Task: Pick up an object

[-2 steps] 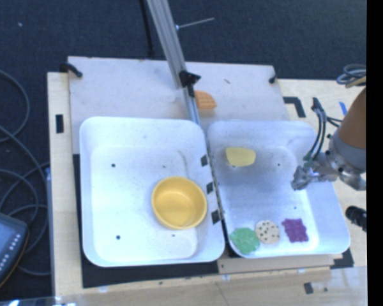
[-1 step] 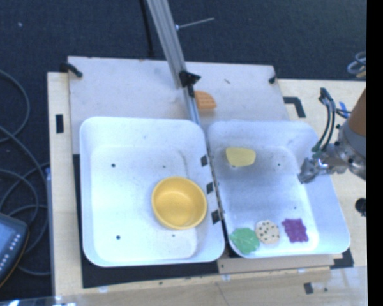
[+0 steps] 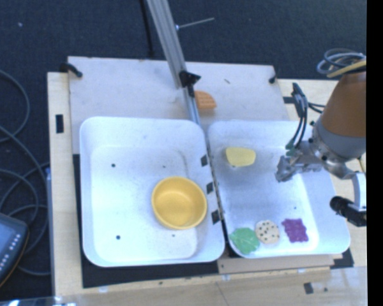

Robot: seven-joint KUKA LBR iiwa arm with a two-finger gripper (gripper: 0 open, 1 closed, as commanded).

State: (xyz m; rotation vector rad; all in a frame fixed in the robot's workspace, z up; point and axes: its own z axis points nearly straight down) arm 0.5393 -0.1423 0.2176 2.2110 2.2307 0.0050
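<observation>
The right bin (image 3: 319, 190) holds a pale yellow piece (image 3: 240, 156) near its back left. Along its front lie a green piece (image 3: 244, 240), a round speckled cookie (image 3: 267, 232) and a purple piece (image 3: 295, 229). A yellow bowl (image 3: 178, 202) sits in the left bin (image 3: 115, 171). My gripper (image 3: 286, 171) hangs over the right side of the right bin, to the right of the yellow piece and apart from it. Nothing shows between its fingers.
An orange object (image 3: 205, 101) lies on the board behind the bins, beside a slanted metal post (image 3: 172, 50). Cables and a tablet (image 3: 3, 247) lie on the dark floor at the left.
</observation>
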